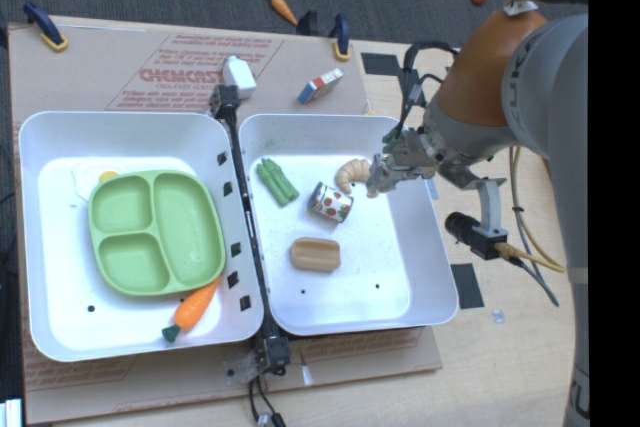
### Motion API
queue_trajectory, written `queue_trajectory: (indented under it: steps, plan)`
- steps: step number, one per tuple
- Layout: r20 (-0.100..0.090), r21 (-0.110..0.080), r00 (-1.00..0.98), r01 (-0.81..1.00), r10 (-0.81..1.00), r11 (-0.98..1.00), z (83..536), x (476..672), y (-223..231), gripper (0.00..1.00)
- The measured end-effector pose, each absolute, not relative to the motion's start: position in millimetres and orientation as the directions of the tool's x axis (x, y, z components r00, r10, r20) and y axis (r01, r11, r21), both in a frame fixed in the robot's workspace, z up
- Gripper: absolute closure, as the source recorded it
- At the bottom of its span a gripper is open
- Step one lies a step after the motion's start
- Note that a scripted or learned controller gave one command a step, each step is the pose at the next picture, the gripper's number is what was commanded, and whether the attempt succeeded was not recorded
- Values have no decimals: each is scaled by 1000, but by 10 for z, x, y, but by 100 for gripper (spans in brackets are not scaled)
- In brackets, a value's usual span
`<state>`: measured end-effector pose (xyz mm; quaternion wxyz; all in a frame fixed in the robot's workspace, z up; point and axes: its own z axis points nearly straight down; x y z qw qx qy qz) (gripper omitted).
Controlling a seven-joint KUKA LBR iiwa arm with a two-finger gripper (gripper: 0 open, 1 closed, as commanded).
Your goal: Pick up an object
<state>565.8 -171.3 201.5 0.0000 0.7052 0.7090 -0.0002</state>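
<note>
Croissant (351, 174) lies in the right bin (425, 290), touching the claw (380, 180), whose tip is too blurred to tell wide from narrow.

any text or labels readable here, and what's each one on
"CHEMCAST": red print on the cardboard sheet behind the bins; this reading is uncertain, and the smaller lines around it are too blurred to read.
Small can in the right bin: patterned label, too small to read.
Red, white and blue carton on the cardboard: any print is too small to read.
</note>
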Motion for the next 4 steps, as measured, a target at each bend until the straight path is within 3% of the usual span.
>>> queue_trajectory:
  steps: [1,2,3,4]
  plan:
    - [0,-1,-5,1000,1000,5,2010,5655,-1710,0]
    - [1,-2,-7,1000,1000,7,917,5965,-2100,0]
    - [1,-2,-10,1000,1000,10,1021,5969,-2098,100]
    - [-2,5,-6,1000,1000,6,2527,6446,-2111,100]
